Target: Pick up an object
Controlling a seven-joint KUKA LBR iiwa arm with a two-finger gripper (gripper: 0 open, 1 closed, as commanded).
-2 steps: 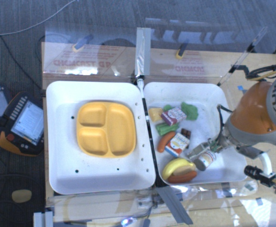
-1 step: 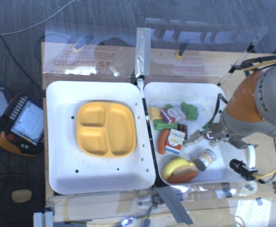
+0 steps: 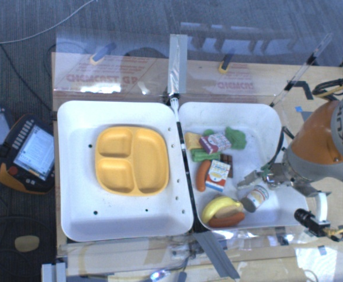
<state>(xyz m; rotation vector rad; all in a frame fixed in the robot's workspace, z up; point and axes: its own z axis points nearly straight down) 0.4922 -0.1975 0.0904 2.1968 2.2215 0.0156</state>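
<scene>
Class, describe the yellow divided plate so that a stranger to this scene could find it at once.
Look at the left white bin of the two. The yellow divided plate lies flat in its middle, alone. Its three compartments and plain yellow colour separate it from the toy food crowding the right bin.

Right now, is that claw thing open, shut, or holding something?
Gripper: cannot be told from here; it hangs over the right bin, beside a small can.

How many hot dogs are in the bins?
2. One hot dog lies upright in the right bin beside the little carton; another lies under the banana. More could be hidden.
</scene>
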